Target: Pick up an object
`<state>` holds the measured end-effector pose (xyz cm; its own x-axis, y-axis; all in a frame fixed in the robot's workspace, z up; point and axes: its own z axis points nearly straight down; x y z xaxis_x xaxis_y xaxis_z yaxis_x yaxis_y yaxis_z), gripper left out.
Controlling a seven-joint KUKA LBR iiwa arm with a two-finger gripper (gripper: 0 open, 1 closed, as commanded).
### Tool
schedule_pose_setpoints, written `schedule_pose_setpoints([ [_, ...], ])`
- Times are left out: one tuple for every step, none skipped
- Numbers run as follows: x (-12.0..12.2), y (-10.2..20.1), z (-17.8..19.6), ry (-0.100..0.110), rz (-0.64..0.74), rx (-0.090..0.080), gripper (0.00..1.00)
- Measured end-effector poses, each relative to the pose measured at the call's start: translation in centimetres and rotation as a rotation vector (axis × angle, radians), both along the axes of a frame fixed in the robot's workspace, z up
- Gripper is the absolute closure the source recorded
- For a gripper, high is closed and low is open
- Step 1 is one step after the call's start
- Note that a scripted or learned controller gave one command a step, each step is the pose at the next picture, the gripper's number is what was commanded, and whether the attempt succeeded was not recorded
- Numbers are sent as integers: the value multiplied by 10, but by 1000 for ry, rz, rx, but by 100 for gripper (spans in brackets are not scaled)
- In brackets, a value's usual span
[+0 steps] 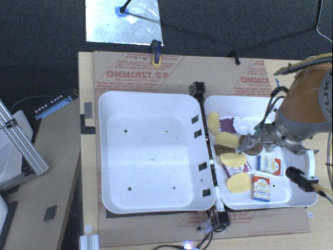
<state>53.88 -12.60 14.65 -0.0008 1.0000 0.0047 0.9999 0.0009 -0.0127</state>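
My gripper [248, 146] low in right bin [291, 199], among yellow pieces. Grip state: cannot tell. Nearest piece [228, 139] just left of me, long axis left-right; another piece [233, 160] just below-left. Short leftward shift needed.

the right bin [296, 202] holds a cluster of small things, crowded toward its left wall. four pale yellow, rounded pieces run in a line from the far left part toward the near edge: one [213, 121] farthest, one [227, 139] below it, one [233, 160] lower still, and the largest [238, 182] nearest the near edge. a purple flat packet [227, 124] lies between the first two, with a white crumpled piece [243, 125] just right of it. a dark brown round thing [253, 148] sits mid-bin. two small printed cartons lie right of the yellow pieces: one [270, 164] toward the middle, one [261, 187] near the near edge.
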Motion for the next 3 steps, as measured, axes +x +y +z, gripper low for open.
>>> schedule_pose_setpoints([
  [37,35,-33,-15,7,-4,0],
  [37,33,-21,-17,3,-5,100],
  [-46,39,-55,-42,-2,-10,100],
])
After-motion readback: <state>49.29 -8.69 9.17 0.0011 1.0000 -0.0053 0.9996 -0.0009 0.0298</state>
